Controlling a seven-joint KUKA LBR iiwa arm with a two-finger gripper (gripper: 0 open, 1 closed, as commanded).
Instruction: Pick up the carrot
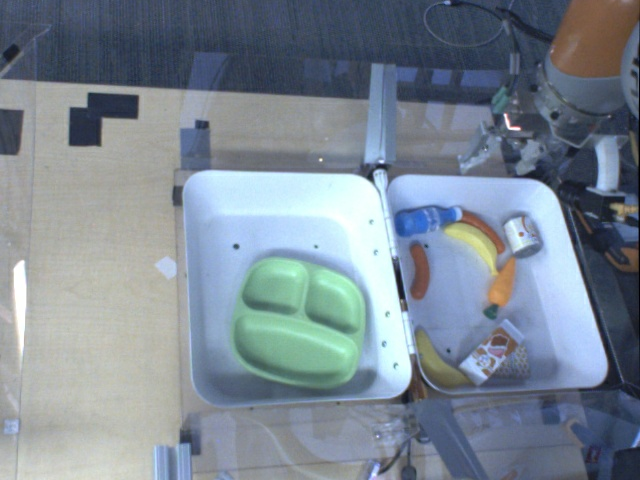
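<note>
From above, the claw (505, 148) hangs beyond the right bin's (570, 228) far rim, carrying nothing; whether it is spread I cannot tell. The carrot (502, 285) lies in that bin, just below a small can (521, 236) and beside a banana (472, 244). The reach has probably not begun: next comes descending over it. The pale wooden table (100, 268) meets dark carpet (250, 8) behind.

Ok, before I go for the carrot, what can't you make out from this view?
- Gripper: small and tangled with cables above the right bin; open or shut is unclear.
- Lower banana: partly covered by the snack packet.
- Upper banana: an orange-red item along its back, too small to identify.
- Carrot: its top touches the small can; contact underneath is unclear.
</note>
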